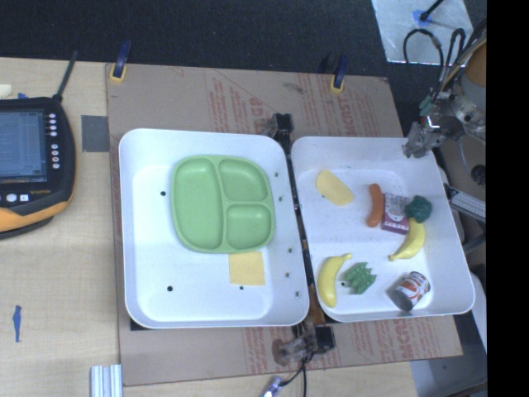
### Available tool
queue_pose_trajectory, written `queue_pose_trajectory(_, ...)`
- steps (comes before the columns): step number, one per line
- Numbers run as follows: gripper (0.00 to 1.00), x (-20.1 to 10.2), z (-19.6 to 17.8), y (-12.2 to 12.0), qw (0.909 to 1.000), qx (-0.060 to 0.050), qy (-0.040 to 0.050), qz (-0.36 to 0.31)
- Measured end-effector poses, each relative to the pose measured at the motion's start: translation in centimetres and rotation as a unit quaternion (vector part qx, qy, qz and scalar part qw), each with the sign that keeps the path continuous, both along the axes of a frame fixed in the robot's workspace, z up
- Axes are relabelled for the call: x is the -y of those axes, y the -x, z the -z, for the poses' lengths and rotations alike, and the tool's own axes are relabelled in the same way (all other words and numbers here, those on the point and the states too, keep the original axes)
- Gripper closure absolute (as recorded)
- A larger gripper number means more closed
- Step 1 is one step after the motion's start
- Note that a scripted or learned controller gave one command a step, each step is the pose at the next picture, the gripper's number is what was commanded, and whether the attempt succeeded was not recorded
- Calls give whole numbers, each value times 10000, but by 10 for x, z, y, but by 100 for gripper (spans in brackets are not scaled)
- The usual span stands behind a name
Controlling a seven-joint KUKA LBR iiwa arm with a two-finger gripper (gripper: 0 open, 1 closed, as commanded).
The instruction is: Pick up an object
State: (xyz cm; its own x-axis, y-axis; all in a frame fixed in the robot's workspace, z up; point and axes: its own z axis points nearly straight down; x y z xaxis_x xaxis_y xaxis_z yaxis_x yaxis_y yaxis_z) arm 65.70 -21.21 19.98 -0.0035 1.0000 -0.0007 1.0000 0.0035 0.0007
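Two bins: two shallow white bins sit side by side in the middle of the frame, the left bin and the right bin, edges touching along the centre.
Left bin: a green divided plate lies in its upper half; a flat yellow cheese slice lies just below it, at the plate's lower edge.
Right bin, upper part: a pale yellow wedge toward the upper left; an orange-red sausage right of it, lying nearly upright in the frame.
Right bin, right side: a small dark red packet, a dark green lump and a banana, crowded close together.
Right bin, lower part: a second banana, a leafy green piece just beside it, and a tipped can near the lower right corner.
Gripper: the gripper hangs at the right bin's upper right corner, about over the rim.
Fingers: too small and dark to judge; I cannot tell how they stand, and nothing is visibly between them.
Nearest objects: the sausage and the packet cluster, below and left of the gripper, apart from it.
Progress: by my reading nothing is picked yet; every object lies on a bin floor.
Left to do: choose an object, move in over it, descend, close, and lift.
Bench, far left: a handheld control pendant rests well apart from the bins.
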Motion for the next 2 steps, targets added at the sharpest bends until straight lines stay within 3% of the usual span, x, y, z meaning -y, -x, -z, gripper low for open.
queue_pose_trajectory(1, 0, -34, 109, 2, 10000, -32, -5, -8)
queue_pose_trajectory(2, 0, 0, 53, 7, 10000, -8, -1, 3)
